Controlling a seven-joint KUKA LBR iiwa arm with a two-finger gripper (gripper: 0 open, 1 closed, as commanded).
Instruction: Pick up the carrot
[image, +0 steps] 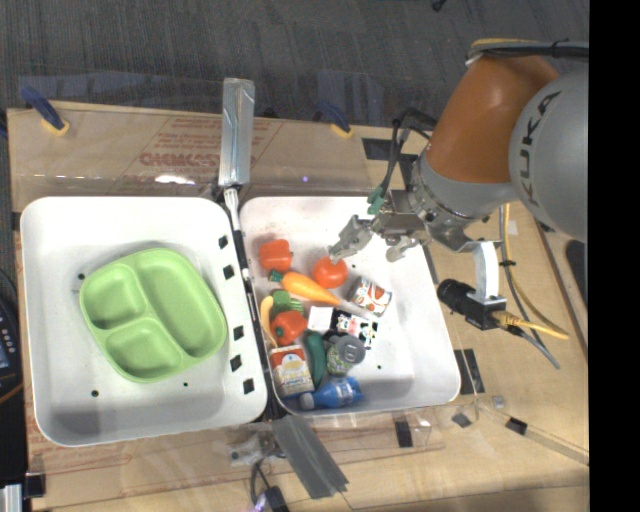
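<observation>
Carrot (308, 289) lies in the right bin (425, 345), slanted, thick end toward the divider, tip pointing toward a small white-and-orange carton (370, 296). It sits in a crowd: an orange pepper-like toy (276, 254) just behind it, a round orange-red tomato-like piece (330, 272) touching or nearly touching its upper side, another red-orange vegetable (288, 325) just below, and a black-and-white patterned box (352, 327) near the tip.

Gripper (352, 240) hangs above the bin's back half, jaws spread apart, nothing between them. It is over the round orange-red piece more than over the carrot.

Risks, as I judge them:
- Descent from here lands on the wrong orange item; colours are similar and the pieces are packed tight.
- One finger comes down on a neighbour, and the carrot gets pushed aside instead of bracketed.
- Carrot is tapered and smooth; a grip near the tip likely squirts it out.

Left bin (40, 300) holds a green divided plate (152, 314), well apart from all this.
</observation>
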